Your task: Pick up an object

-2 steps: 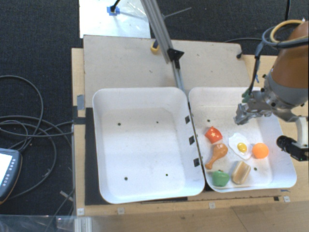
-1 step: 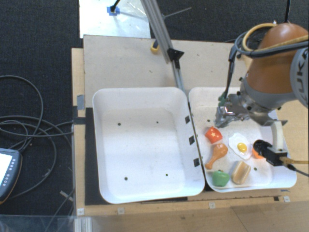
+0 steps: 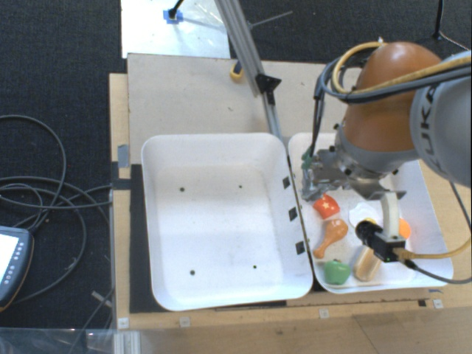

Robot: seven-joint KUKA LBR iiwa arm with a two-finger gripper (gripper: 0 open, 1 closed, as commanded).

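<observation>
Camera view. Arm [image 3: 413, 116] enters from the right, orange band over the right bin [image 3: 428, 260]. Gripper [image 3: 318, 186] sits low at that bin's upper-left part, just above the red-orange piece [image 3: 327, 207]. Jaws: cannot tell whether wide or narrow; the wrist body hides them.

Objects, all in the right bin:
- red-orange piece, small, rounded, glossy, near the bin's left wall, just below the gripper.
- drumstick [image 3: 331, 237], tan-orange, club-shaped, lying at a slant below the red piece.
- green piece [image 3: 338, 272], round, near the bin's front edge.
- tan piece [image 3: 366, 264], oblong, just right of the green one.
- orange piece [image 3: 402, 229], partly behind a black fitting and yellow hose.

Left bin [image 3: 221, 220]: white, shallow, a few dark specks on its floor.

Bench [image 3: 192, 94]: pale board under both bins. Dark carpet around it, black cables and a pendant [image 3: 13, 260] at left.
</observation>
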